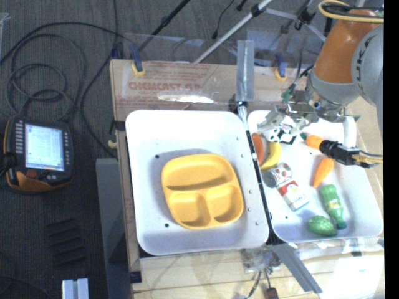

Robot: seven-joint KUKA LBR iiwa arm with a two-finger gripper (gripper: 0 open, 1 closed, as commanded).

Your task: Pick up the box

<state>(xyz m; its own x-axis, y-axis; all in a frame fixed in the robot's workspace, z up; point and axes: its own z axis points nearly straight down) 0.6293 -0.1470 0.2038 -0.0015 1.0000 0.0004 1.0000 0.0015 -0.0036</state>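
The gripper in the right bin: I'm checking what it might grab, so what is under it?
Under the gripper lies a black-and-white patterned item, beside a banana in the right bin. The gripper covers that item's upper part, so what it is cannot be told.

My view: robotics lab. Teach pendant (38, 151) lying on dark carpet at left, screen lit, black cables (56, 55) looped around it. Stand legs (262, 5) crossing top of view. Plywood bench (168, 83) carrying two white bins (187, 120); grey-orange arm (349, 48) over right one.
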